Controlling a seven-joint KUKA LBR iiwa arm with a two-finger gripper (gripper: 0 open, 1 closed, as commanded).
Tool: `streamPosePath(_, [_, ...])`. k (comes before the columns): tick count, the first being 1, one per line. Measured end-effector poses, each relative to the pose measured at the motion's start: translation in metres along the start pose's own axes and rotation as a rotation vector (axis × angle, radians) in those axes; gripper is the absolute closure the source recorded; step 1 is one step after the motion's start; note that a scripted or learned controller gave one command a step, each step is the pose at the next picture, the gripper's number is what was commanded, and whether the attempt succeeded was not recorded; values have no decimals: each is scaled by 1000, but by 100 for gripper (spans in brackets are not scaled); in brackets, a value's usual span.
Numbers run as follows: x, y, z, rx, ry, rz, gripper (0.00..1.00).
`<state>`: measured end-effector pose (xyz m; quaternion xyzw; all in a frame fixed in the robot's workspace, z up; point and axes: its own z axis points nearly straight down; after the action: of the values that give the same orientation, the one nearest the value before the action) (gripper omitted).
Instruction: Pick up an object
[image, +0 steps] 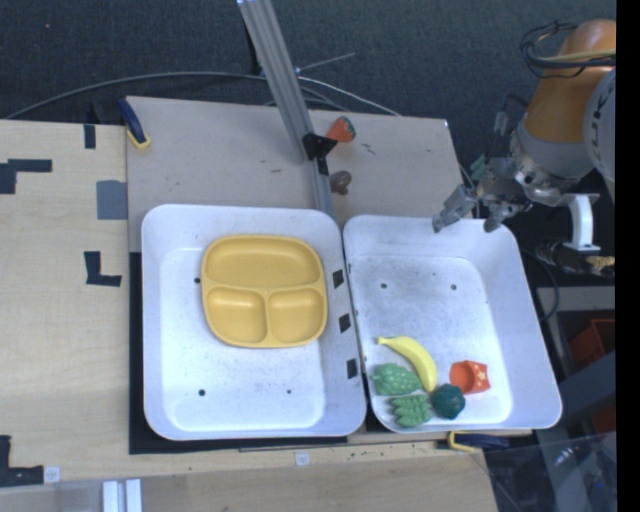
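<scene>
In the right bin (500, 262), near its front edge, lie a yellow banana (411, 356), two knobbly green toy vegetables (396, 380) (410, 408), a dark teal ball (448, 401) and a small red-orange block (470, 376). My gripper (466, 214) hangs over the bin's far rim, well away from these objects. Its two dark fingers are spread apart, and nothing sits between them.
The left bin (170, 330) holds a yellow divided plate (265, 288). A slanted metal pole (285, 85) rises behind the bins, with a small orange object (342, 128) and a brown one (341, 182) on the board near it.
</scene>
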<state>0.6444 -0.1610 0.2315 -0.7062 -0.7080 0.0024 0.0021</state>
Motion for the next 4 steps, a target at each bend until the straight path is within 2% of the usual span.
streamPosePath(2, [15, -11, 99, 0, 1, 1, 0])
streamPosePath(3, [15, -10, 85, -4, 0, 0, 100])
streamPosePath(4, [5, -10, 33, -10, -1, 1, 100])
